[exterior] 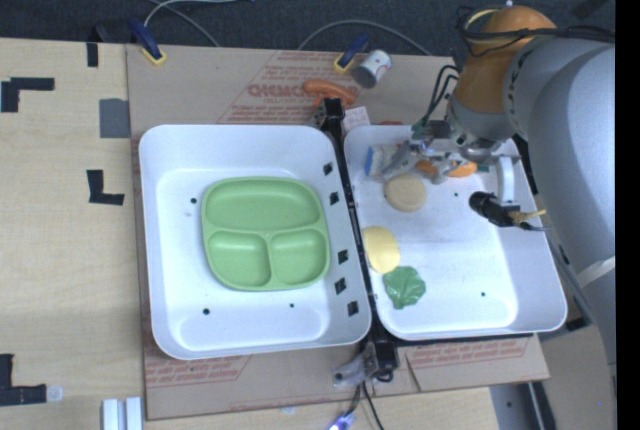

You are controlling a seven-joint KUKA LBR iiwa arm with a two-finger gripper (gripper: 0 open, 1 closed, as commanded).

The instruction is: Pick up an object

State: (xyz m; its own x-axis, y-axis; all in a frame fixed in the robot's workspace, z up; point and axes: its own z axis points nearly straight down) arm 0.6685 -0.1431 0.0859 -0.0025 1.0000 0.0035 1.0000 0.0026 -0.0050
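The pincer (pixel 425 156), its state untellable, hovered in approach just above the tan disc (pixel 406 194), needing descent.

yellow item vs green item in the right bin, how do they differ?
Colour: the yellow item is pale yellow, the green item is leaf green. Shape: the yellow item is smooth and rounded, the green item has a ragged, lobed outline. Position: the yellow item lies against the right bin's left wall, the green item sits just below it, nearer the front edge. Both are small, lie close together and away from the gripper.
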